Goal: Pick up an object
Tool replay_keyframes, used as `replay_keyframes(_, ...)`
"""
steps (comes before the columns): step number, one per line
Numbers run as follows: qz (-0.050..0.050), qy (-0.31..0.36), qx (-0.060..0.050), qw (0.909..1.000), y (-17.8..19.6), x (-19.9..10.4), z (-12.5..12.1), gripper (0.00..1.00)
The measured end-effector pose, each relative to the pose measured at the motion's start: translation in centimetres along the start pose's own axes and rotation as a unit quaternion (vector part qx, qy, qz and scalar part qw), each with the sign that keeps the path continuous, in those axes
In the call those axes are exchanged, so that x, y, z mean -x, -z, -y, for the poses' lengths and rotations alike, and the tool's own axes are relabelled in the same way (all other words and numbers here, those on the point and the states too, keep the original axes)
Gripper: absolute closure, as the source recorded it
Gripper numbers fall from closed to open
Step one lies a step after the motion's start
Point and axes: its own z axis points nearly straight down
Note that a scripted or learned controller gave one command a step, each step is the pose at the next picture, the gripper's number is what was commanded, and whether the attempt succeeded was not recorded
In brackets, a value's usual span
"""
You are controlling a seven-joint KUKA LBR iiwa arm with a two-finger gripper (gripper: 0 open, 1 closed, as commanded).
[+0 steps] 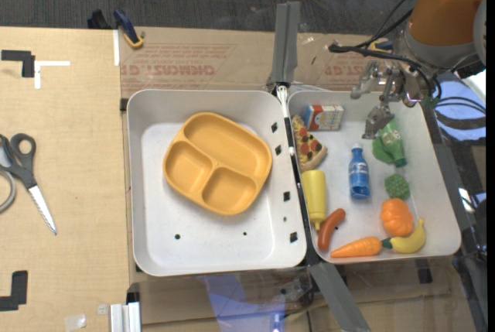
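Step in hand: approach. The gripper point(383, 102) sits at the upper right of the frame, over the far end of the right bin point(441, 191), low but not yet closed on anything.
Fingers: spread apart, metal tips pointing down; nothing lies between them.
Likely target: the green bottle point(389, 145), the item nearest the tips. This is a judgement from closeness only, since the task names no object.
Target position: right bin, upper right part, just below the gripper and close to the bin's right wall. One fingertip looks to be at or just above its upper end; contact cannot be confirmed.
Target axis: long axis runs from upper left to lower right in the frame, steeply, nearer vertical than level. The broad end lies toward the top, the narrow end toward the lower right.
Neighbours: blue bottle point(358, 172) to its left, apart; green broccoli piece point(397, 186) just below; orange fruit point(396, 217) and banana point(410, 239) lower still.
Other contents: small carton point(323, 117) at the bin's top left, pizza slice point(309, 148), yellow cylinder point(314, 196), sausage point(331, 228), carrot point(356, 247).
Left bin point(147, 191): holds a yellow divided plate point(217, 162).
Next move, judged: centre the tips across the bottle's short width, descend a little more, close, then lift.
Risk: the rounded body may slip out sideways, or a finger may foul the right wall.
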Motion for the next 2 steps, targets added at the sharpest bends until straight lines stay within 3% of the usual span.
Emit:
replay_keyframes(1,0.000,-0.062,0.000,0.9981,-10.9,-3.3,-0.1,0.00)
replay_keyframes(2,0.003,-0.061,-0.001,0.9981,-9.9,-3.1,-0.2,1.00)
